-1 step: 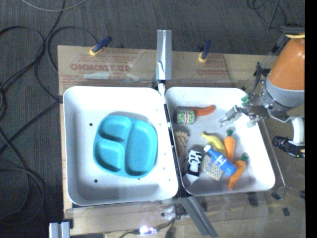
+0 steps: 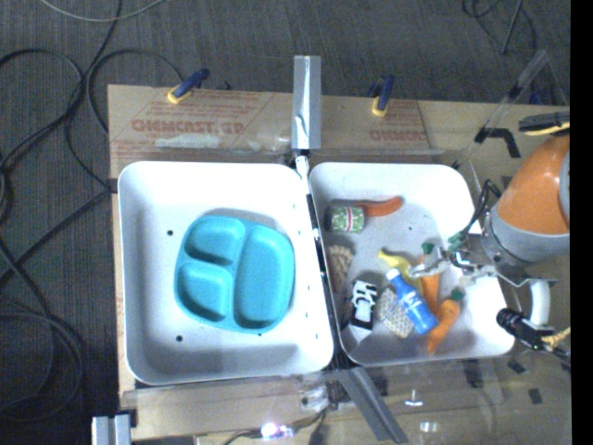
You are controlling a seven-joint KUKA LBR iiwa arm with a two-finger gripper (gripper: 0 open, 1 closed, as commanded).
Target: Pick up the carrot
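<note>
Orange carrot (image 2: 443, 324), stiff, light, lies just beside my gripper (image 2: 440, 265); jaw state unclear; I'd grasp mid-body.

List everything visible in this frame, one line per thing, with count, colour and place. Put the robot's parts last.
bins: 2, white, side by side on the bench
tray: 1, blue, three compartments, in the left bin
carrots: 2, orange, one in the right bin's front right, one near its back wall
can: 1, green, right bin, beside the back carrot
banana: 1, yellow, right bin centre
bottle: 1, blue, right bin front
clamps: 2, blue and yellow, on the bench's back edge
arm: 1, grey and orange, at right
gripper: 1, over the right bin's right side
</note>
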